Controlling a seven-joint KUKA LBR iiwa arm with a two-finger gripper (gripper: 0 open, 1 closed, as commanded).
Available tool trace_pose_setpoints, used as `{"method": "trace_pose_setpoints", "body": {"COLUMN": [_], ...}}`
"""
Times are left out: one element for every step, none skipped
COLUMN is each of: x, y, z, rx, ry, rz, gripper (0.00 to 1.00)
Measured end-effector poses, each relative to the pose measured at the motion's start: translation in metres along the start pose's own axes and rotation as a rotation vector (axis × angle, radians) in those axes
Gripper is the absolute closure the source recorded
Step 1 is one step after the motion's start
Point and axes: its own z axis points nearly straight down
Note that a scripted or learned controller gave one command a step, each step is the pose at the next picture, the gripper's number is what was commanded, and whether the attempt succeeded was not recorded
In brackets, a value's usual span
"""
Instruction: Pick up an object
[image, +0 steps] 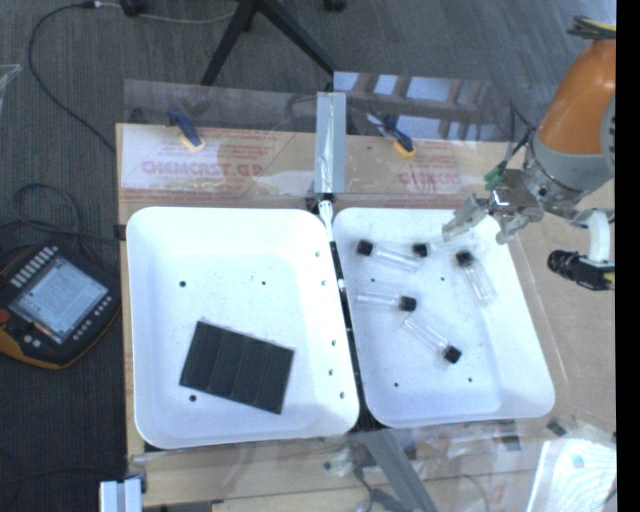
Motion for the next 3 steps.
{"method": "trace_pose_setpoints", "body": {"x": [0.032,0.055,0.059], "y": [-0.009,0.033,0.034], "z": [0.128,0.146,0.137], "rx": [0.002,0.058,0.054], "ry": [-0.001,-0.012,-0.008], "rz": [0.142,0.218,0.218], "gripper": [0.00,0.00,1.00]}}
